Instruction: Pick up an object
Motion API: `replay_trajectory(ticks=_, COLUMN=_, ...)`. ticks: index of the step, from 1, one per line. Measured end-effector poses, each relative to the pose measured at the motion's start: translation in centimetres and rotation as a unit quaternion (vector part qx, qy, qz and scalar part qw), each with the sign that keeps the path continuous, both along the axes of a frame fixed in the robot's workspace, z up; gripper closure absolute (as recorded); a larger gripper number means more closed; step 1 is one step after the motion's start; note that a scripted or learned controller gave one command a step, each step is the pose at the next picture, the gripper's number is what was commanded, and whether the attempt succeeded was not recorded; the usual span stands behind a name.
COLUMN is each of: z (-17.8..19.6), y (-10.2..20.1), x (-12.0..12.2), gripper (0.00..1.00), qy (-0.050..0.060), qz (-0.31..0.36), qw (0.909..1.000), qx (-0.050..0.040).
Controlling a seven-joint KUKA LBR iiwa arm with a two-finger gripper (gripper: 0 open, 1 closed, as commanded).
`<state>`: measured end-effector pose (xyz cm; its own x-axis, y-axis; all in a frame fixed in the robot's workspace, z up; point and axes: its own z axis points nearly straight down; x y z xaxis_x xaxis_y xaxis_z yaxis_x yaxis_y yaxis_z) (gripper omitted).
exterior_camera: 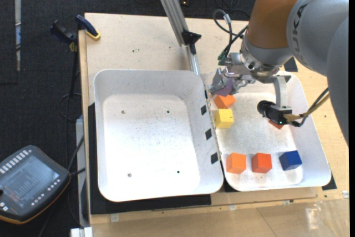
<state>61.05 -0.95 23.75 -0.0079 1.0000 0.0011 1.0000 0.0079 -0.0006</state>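
Hovering gripper (226, 86) above orange block (224, 101).
Block: small cube, possibly touched; grip state cannot be determined.

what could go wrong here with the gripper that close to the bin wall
The gripper sits by the right bin's left wall, just above an orange block with a yellow block touching it. Closing might nudge both or pinch only a corner. The raised rim where the bins meet could catch a finger. A purple block at the gripper is partly hidden, so the grasp target is unclear.
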Motion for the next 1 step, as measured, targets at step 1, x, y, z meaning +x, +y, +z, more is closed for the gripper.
replay_trajectory(ticks=1, z=-0.75, y=5.74, x=-0.44, gripper=1.00, qy=0.001, qz=0.000, qw=1.0000, qx=0.0002)
